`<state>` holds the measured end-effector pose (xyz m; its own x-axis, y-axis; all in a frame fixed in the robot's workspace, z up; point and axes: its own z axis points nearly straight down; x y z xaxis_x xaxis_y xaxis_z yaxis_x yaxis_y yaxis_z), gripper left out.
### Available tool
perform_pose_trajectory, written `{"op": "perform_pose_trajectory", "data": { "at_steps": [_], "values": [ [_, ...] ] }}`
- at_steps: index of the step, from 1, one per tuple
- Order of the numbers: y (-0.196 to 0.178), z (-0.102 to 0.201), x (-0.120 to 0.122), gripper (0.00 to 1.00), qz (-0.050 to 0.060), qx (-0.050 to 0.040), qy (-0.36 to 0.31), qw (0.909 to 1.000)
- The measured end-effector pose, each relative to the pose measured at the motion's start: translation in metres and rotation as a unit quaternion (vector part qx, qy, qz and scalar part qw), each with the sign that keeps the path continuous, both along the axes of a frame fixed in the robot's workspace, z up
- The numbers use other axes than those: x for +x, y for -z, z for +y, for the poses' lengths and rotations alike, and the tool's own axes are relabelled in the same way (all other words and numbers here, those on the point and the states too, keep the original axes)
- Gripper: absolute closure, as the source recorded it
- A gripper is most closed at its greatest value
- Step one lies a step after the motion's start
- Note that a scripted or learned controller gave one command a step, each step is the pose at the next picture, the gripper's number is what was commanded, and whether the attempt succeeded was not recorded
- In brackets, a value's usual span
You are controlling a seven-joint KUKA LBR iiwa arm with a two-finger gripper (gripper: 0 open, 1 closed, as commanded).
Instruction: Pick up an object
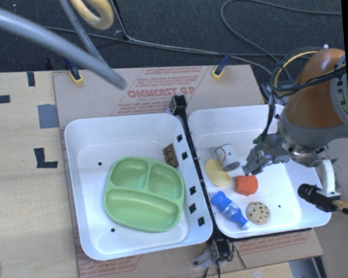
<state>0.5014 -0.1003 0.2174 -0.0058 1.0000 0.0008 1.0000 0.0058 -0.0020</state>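
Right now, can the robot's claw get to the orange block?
Probably yes. The claw hangs just above the orange block in the right bin. Nothing lies between them; the yellow piece and cookie sit off to the sides.

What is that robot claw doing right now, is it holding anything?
Gripper: whether open or closed cannot be told; it hovers just above the small orange block, with nothing visibly held.
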Motion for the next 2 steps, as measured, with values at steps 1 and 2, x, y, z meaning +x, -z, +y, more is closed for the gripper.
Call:
{"op": "perform_pose_trajectory", "data": {
  "at_steps": [1, 2],
  "values": [
    [-0.011, 0.052, 0.005, 1.0, -0.001, 0.0004, -0.001, 1.0],
    [-0.019, 0.107, 0.007, 1.0, -0.001, 0.0004, -0.001, 1.0]
  ]
}}
